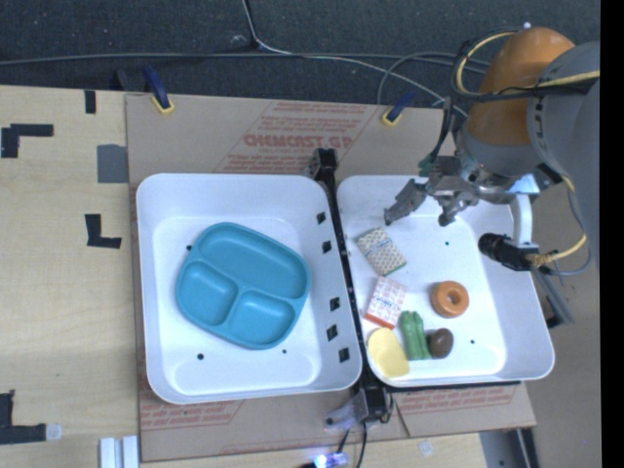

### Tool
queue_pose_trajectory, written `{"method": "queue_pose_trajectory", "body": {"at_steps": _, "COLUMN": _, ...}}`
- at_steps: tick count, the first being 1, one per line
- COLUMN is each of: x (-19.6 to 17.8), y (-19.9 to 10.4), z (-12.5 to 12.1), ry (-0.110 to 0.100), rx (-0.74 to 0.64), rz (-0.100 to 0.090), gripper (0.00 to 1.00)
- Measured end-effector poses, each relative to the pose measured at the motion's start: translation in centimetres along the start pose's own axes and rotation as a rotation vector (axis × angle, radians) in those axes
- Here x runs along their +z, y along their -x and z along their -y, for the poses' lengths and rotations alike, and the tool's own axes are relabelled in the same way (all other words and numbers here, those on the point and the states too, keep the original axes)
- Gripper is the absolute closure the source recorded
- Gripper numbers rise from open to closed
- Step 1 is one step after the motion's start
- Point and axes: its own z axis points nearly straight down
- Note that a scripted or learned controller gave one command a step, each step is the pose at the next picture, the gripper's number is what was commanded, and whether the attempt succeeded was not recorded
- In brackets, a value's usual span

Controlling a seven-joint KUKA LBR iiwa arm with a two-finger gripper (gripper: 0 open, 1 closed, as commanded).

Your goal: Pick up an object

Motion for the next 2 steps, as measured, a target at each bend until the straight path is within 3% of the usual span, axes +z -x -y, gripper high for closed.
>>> {"method": "queue_pose_trajectory", "body": {"at_steps": 1, "x": -0.9, "y": 0.0, "z": -0.3, "ry": 0.014, "rx": -0.003, "rz": 0.001, "gripper": 0.00}}
{"method": "queue_pose_trajectory", "body": {"at_steps": 2, "x": 3.5, "y": 0.0, "z": -0.1, "ry": 0.011, "rx": -0.003, "rz": 0.002, "gripper": 0.00}}
